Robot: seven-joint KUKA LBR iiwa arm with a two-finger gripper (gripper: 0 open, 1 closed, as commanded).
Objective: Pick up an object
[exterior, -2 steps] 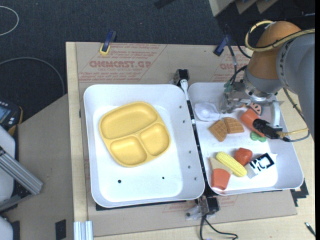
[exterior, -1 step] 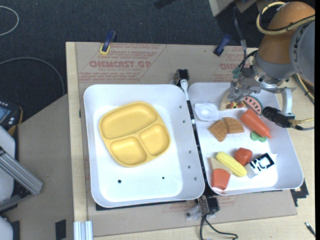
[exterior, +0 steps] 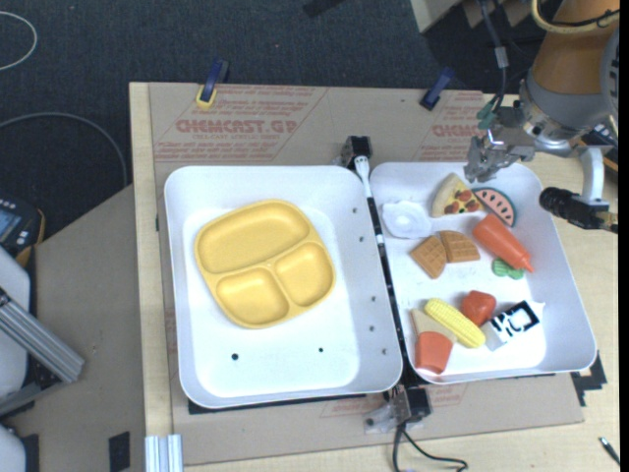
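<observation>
Objects for picking all lie in the right bin (exterior: 570, 303); the left bin (exterior: 187, 264) bears a yellow divided tray (exterior: 263, 262). By size within the right bin, the carrot (exterior: 503, 244) lies near the far right wall, the corn cob (exterior: 453, 323) near the front, with a red cup (exterior: 433, 351) just beside it and a tomato (exterior: 479, 306) touching its far end. Two waffle pieces (exterior: 444, 252) sit in the middle, a pizza slice (exterior: 454, 197) and a watermelon slice (exterior: 494, 205) at the back, and a black-and-white block (exterior: 515, 320) toward the front right. The gripper (exterior: 484, 168) hangs over the back edge of that bin, just above the pizza slice; whether its fingers are spread or pressed together, I cannot tell, and nothing shows between them. I judge this the approach step, nothing yet lifted. Next the arm likely needs to descend straight onto the pizza slice, straddle it and close.
</observation>
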